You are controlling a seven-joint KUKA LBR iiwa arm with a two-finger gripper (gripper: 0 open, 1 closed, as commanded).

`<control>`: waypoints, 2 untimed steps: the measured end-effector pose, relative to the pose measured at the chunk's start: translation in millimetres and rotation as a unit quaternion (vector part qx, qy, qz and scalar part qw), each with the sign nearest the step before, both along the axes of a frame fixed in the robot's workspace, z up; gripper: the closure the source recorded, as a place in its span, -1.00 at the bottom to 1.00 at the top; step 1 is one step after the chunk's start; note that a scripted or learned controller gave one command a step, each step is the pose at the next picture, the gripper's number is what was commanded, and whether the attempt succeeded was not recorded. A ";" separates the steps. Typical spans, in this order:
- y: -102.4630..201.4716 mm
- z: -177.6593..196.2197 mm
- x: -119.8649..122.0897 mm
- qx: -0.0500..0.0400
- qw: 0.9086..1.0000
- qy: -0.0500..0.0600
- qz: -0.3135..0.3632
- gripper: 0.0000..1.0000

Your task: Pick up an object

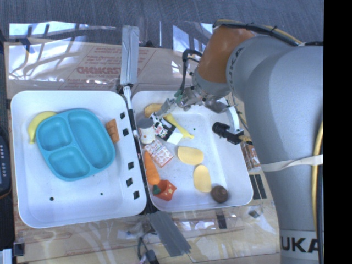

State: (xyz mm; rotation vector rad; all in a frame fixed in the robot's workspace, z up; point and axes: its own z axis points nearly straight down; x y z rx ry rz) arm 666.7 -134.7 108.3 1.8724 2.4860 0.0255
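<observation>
Item one: the small black-and-white printed box, lying at the upper-left end of the right white plastic bin; I am taking it as the likeliest pick. My pincer is hanging just above and to the right of that box, its tip slanting down toward it. How wide it is standing I cannot tell, and I am seeing nothing in its hold. The box's long axis is running down-right, roughly in line with my reach.

Ranged about the box:
- a grey-lidded little cylinder, touching its left side;
- a thin yellow stick, just right;
- a pink chequered packet, just below;
- a smooth orange plastic carrot, further below;
- two glossy yellow ovals, lower right.
</observation>
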 end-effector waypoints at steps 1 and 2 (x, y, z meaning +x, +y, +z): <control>18.2 -15.5 -9.3 0.004 0.990 0.015 -0.140 -1.00; 18.9 -4.9 -8.6 0.004 0.990 0.014 -0.138 1.00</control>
